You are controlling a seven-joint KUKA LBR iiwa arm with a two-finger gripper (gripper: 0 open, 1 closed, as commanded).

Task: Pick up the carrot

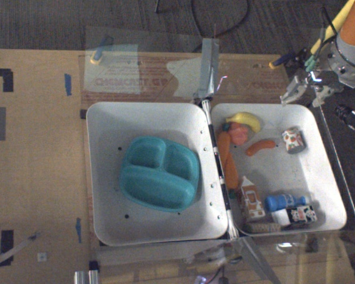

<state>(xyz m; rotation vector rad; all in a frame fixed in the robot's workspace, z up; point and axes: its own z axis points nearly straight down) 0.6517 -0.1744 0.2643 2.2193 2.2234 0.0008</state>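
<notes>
The long orange carrot (227,160) lay in the right-hand shallow white bin (328,176), pressed along that bin's left wall, just beside the divider where the two bins met. Its long axis ran nearly top to bottom in the frame, the upper end near a small reddish-pink rounded toy (239,135) and a yellow banana-shaped toy (244,120), the lower end close to a small carton with a red roof (251,199). A shorter orange sausage-shaped piece (261,147) lay just to its right, angled across the bin floor, and could be mistaken for the target.

The two-finger gripper (303,91) hung at the upper right of the frame, above and outside the right bin's top right corner. From there the carrot lay down and to the left, well apart, across most of the bin's width. The fingers appeared parted with nothing between them, their tips pointing down and leftward. The grey arm with its orange band (345,16) entered from the upper right corner, the wrist tilted toward the bins.

Judging from this, a grasp would likely need the fingers closing across the carrot's width, and the adjacent wall left little room on that side.

The left white bin (100,158) held a teal sectioned plastic tray (160,173).
</notes>
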